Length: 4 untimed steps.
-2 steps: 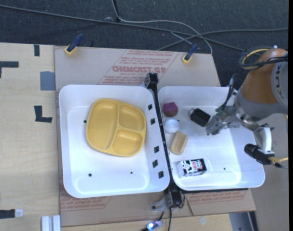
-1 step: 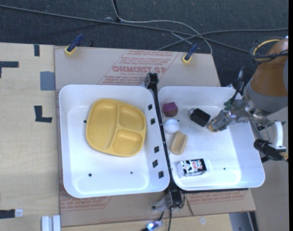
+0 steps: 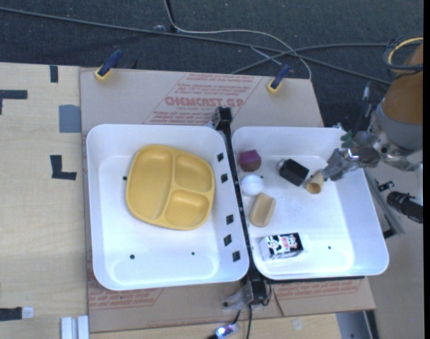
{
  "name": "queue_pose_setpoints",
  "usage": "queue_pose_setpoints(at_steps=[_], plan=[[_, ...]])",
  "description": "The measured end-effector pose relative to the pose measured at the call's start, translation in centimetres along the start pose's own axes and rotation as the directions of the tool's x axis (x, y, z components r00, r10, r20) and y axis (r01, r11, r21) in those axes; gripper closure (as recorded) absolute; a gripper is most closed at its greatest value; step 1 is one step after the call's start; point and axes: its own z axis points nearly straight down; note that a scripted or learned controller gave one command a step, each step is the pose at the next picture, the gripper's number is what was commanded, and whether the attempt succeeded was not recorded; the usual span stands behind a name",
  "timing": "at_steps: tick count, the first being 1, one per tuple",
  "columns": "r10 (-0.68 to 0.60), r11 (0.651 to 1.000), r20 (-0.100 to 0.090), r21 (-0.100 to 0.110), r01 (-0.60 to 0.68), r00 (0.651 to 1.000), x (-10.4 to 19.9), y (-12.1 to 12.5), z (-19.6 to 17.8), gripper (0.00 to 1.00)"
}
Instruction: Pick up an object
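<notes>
Tan, cork-like small cylinder (image 3: 314, 183) lying in the right white bin (image 3: 345, 249), touching or just beside the tip of the grey two-finger gripper (image 3: 332, 169), down and to the left of it. Close on the cylinder's left, a black rectangular block (image 3: 294, 171); further left, a purple cube (image 3: 250, 159), a white ball (image 3: 252, 184) and a beige rounded wooden piece (image 3: 262, 210); near the front edge, a black-and-white printed carton (image 3: 282, 245). Over in the left white bin (image 3: 105, 249), a yellow divided plastic plate (image 3: 170, 186), well apart from the tool. Cannot tell from this slanted view how the gripper is set or whether it has hold of the cylinder. Nearest candidate by judgement: the cylinder, long axis seemingly running toward the tool, so a short drop down-left, keeping off the black block.
</notes>
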Motion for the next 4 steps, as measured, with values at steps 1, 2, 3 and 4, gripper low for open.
queue_pose_setpoints(at_steps=[1,2,3,4], plan=[[-0.005,1.000,-0.003,0.003,0.005,1.000,5.7,0.8,-0.7,1.00],[-0.005,1.000,-0.002,0.006,0.005,1.000,11.8,1.4,0.5,1.00],[-0.004,1.000,-0.001,0.007,0.004,1.000,16.7,1.9,1.9,1.00],[-0.006,1.000,-0.002,0.005,0.006,1.000,22.6,3.0,1.1,1.00]])
